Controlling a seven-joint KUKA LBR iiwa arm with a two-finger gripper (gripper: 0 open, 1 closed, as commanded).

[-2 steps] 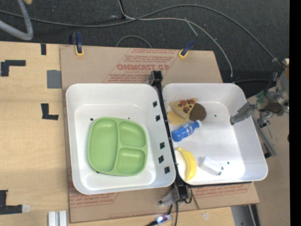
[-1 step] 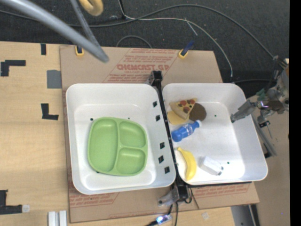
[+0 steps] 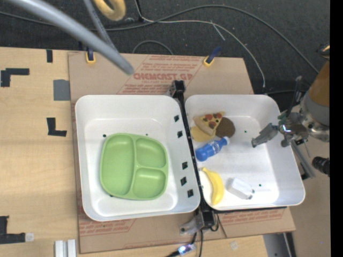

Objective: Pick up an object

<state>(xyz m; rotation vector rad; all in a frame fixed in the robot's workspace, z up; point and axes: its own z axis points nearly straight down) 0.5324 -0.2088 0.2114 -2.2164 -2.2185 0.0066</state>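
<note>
Cardboard sheet [image 3: 161, 76] under two white bins [image 3: 86, 143], cables [image 3: 236, 33] behind.

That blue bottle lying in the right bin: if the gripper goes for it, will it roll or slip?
The blue bottle lies on its side, so a nudge across its length would probably roll it. Its rounded body looks smooth and may slip unless squeezed squarely. It looks small and likely light. The pizza slice toy beside it may get bumped.

I work in a lab: cardboard-covered bench [image 3: 161, 74], two white bins [image 3: 86, 111], loose cables [image 3: 236, 31], black tape marks [image 3: 53, 126].
</note>
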